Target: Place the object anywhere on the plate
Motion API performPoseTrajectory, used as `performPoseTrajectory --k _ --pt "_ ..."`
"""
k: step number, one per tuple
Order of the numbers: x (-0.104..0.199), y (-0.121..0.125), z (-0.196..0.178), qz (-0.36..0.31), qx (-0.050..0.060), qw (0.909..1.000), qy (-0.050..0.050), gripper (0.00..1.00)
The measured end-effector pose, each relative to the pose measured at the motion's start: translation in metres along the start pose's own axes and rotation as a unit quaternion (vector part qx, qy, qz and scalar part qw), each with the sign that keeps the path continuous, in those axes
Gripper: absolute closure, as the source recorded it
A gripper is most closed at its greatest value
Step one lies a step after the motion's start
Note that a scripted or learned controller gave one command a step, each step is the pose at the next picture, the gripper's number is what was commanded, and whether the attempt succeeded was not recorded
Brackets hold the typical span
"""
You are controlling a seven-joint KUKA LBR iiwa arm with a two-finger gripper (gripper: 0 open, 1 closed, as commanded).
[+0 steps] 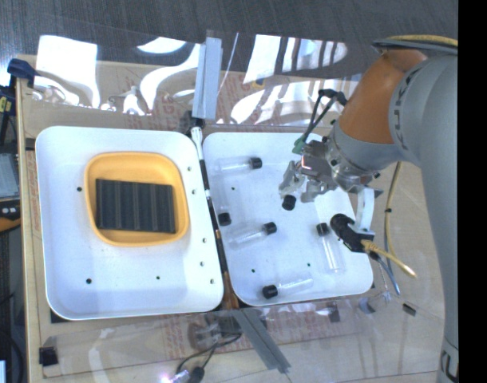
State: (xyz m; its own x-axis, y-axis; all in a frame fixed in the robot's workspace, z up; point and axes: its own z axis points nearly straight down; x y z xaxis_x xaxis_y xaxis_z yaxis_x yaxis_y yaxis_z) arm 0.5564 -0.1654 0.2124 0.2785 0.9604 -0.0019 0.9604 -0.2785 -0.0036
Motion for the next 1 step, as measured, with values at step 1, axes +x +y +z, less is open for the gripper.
performPoseTrajectory --k 1 --pt "0.0279 -0.0397 0.0785 -0.108 0.002 0.9941 0.001 1.0"
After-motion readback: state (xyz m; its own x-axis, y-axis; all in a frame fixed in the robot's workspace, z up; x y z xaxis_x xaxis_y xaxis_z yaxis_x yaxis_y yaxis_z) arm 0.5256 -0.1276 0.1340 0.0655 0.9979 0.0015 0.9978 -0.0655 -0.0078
